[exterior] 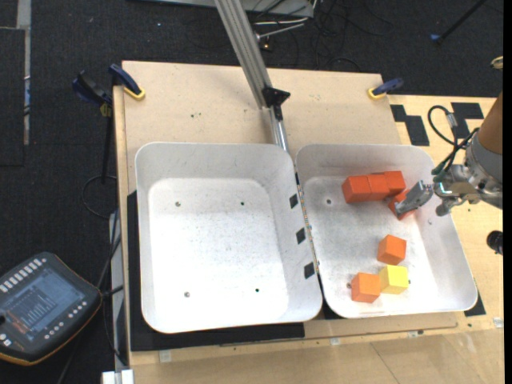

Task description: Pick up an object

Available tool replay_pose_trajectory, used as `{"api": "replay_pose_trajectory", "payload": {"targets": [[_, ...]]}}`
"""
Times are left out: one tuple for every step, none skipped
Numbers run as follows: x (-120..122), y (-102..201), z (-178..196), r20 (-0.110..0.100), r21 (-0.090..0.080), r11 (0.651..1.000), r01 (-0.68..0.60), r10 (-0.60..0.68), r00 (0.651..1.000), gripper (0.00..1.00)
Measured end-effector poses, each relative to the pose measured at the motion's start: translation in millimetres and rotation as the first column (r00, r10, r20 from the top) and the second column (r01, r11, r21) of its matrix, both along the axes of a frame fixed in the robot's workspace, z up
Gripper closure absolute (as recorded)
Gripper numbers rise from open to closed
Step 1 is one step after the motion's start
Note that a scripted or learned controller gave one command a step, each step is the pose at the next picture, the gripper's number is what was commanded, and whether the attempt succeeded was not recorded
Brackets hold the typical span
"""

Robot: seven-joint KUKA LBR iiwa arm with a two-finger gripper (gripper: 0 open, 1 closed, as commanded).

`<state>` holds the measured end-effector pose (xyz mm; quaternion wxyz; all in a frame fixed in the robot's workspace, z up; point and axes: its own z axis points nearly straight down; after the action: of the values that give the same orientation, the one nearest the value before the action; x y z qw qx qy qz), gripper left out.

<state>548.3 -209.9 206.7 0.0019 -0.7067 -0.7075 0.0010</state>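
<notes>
White plastic, two shallow bins side by side on a pale wooden bench (pixel 208 102). The left bin (pixel 160 174) shows a speckled floor. The right bin (pixel 336 166) holds four blocks: a long orange block (pixel 373 187) at about twelve o'clock of the bin's floor; a small orange cube (pixel 391 249) near the floor's middle, toward four o'clock; a second orange cube (pixel 365 287) at about six o'clock; a yellow cube (pixel 395 279) touching that second cube on its three o'clock side. The grey arm (pixel 488 150) enters from three o'clock of the view. The gripper (pixel 422 194) sits over the right bin at about two o'clock of its floor, just beside the three o'clock end of the long orange block, its grey fingers (pixel 414 194) pointing toward nine o'clock. A dark reddish patch shows beneath the fingertip, its nature unclear. How far the fingers are parted cannot be told, nor whether anything lies between them. A metal pole (pixel 244 42) slants from twelve o'clock down to the seam between the bins. A handheld control pendant (pixel 40 306) lies off the bench at eight o'clock. Blue-and-yellow clamps (pixel 124 78) grip the bench's far corners.
</notes>
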Motion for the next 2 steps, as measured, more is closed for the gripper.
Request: {"api": "replay_pose_trajectory", "payload": {"targets": [[1.0, -0.1, 2.2, 0.004, -0.001, 1.000, -0.001, 0.001, 1.000, 0.00], [6.4, 0.0, -42.7, 0.000, -0.001, 1.000, 0.001, -0.001, 1.000, 0.00]]}}
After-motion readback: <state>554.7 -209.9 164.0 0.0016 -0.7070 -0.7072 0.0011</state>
